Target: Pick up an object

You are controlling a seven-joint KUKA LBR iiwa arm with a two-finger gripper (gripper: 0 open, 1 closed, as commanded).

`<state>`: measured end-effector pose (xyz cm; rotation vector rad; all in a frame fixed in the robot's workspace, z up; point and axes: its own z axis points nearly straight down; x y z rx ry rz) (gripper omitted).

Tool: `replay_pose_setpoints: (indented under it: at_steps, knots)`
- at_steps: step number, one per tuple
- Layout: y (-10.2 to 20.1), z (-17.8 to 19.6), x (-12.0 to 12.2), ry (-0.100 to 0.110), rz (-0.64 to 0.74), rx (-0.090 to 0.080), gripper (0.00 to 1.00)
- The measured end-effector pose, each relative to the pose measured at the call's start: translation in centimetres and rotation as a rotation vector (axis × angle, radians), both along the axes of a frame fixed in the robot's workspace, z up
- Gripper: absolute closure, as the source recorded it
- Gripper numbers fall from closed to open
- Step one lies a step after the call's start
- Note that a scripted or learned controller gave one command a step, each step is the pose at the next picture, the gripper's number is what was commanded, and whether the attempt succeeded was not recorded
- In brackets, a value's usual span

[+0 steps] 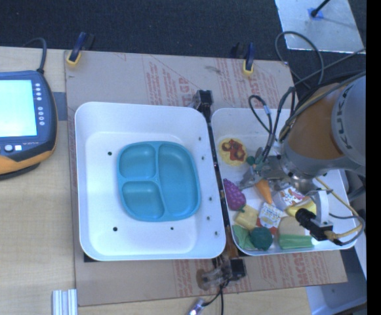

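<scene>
Grey pincer (259,170) hovers beside carrot (264,191); right bin (224,120).

Left bin (92,176): access from above is unobstructed around its border, the only occupant being a blue divided plate (158,180) lying flat at centre. Right bin (242,120): heavily obstructed, with the arm (321,133) and its cables (288,84) overhanging the right half, and the floor crowded by a purple piece (234,193), an orange carrot (264,191), a green piece (262,238) and wrapped packets (269,214) lying close together. Its one open patch is the upper left corner, near a round yellow item (232,149).
</scene>
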<state>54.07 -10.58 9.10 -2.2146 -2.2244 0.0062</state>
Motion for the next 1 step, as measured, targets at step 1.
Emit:
replay_pose_setpoints:
  at_steps: [1]
  knots:
    - [-0.08,1.02,-0.01,0.001,0.003,-0.002,1.0]
